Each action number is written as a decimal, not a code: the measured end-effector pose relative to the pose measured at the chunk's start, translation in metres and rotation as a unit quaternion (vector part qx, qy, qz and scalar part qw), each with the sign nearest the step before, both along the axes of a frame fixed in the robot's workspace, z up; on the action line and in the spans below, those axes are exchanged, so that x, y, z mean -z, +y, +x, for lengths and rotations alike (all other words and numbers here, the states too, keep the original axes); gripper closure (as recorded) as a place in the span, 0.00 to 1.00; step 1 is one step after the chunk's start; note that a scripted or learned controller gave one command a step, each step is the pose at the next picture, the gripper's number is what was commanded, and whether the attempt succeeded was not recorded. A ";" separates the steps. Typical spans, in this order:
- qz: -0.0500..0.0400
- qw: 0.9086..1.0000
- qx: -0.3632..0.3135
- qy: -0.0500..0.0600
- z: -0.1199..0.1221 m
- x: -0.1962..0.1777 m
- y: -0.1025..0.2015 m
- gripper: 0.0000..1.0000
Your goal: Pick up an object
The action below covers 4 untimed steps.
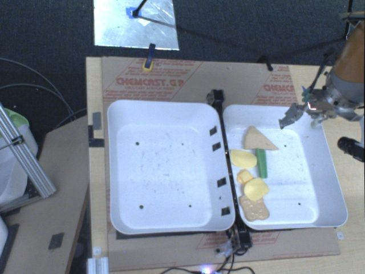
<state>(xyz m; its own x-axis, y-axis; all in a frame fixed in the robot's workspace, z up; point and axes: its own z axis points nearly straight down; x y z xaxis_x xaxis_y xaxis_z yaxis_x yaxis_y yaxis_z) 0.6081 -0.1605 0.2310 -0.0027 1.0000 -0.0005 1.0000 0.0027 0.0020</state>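
Bins sit side by side on the table [268, 87], which is covered by a brown cardboard sheet printed with red lettering. Nothing lies in the left bin [122, 121]; the right bin [319, 176] carries every loose object, all gathered along its left side close to the divide between the two bins. A tan wedge [259, 139] lies nearest the far edge of that cluster. Just below it a pale yellow piece [243, 158] rests beside a green stick [262, 162], which lies lengthwise, pointing from the far rim toward the near rim, its upper end touching or just under the wedge. Toward the near edge come two smaller yellow pieces [252, 185], touching each other, and then a beige cracker-like piece [254, 209] close to the bin's near left corner. The arm [349, 73] reaches in over the table's far right corner, and the gripper [292, 117] hangs above the far rim of the right bin, tilted down toward the left. It is near the tan wedge yet apart from it. Whether the fingers are spread or pressed together cannot be told at this angle; no object is seen between them. Beyond the table's far edge a silvery sheet [136, 16] lies on dark carpet.
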 end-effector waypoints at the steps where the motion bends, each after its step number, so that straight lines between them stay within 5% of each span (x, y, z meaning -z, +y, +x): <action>1: 0.002 1.000 -0.003 0.004 0.016 0.153 0.051 0.00; 2: 0.000 1.000 0.001 0.000 -0.029 0.145 0.069 0.00; 3: 0.001 1.000 0.003 0.003 -0.117 0.146 0.067 0.00; 4: 0.001 1.000 -0.004 -0.009 -0.092 -0.008 0.113 0.00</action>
